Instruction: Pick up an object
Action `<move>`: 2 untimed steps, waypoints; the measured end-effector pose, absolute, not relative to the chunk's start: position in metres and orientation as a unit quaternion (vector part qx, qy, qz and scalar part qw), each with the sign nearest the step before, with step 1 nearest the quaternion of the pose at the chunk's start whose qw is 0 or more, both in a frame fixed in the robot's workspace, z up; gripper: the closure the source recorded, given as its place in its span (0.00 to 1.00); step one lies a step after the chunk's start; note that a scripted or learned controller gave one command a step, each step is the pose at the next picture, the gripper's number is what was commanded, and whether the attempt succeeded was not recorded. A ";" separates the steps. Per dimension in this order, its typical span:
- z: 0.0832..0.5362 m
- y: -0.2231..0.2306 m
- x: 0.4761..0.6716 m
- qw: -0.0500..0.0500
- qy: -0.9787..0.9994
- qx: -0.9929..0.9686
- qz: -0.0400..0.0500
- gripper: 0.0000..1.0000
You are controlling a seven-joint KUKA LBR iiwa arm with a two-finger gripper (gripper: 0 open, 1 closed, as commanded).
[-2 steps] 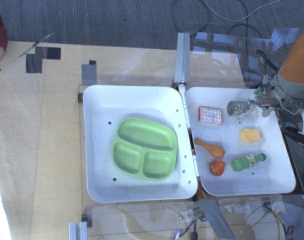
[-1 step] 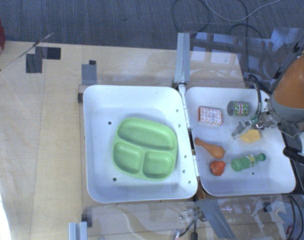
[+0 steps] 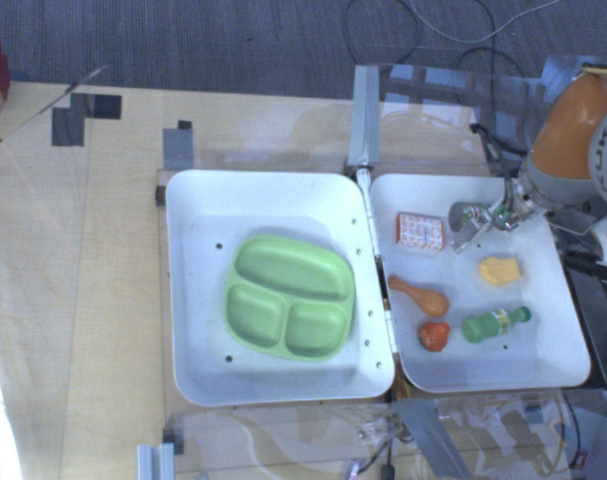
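Observation:
The right bin (image 3: 543,368) holds a red-and-white checked packet (image 3: 420,232), a yellow block (image 3: 499,270), a brown drumstick-shaped toy (image 3: 420,295), a red tomato-like piece (image 3: 434,336) and a green bottle (image 3: 494,323). My gripper (image 3: 465,224) hangs low over the back of that bin, between the checked packet and the yellow block, a little right of the packet. I see nothing between its fingers.
The left bin (image 3: 198,358) holds a green three-compartment tray (image 3: 289,296). A metal divider post (image 3: 363,118) rises behind the seam between the bins. Cables loop over the dark floor at the back. The arm's orange band (image 3: 573,128) sits at the right edge.

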State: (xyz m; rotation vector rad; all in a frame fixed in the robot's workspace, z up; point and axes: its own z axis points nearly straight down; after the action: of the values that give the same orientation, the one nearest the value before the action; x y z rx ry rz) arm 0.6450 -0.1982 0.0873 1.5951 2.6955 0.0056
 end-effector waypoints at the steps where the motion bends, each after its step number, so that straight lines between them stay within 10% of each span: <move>1: 0.098 -0.198 0.647 0.007 0.861 0.509 0.003 1.00; 2: 0.098 -0.197 0.647 0.007 0.861 0.509 0.003 0.00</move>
State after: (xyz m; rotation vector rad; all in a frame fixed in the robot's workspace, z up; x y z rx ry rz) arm 0.6473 -0.1975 0.0985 1.5914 2.6921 0.0097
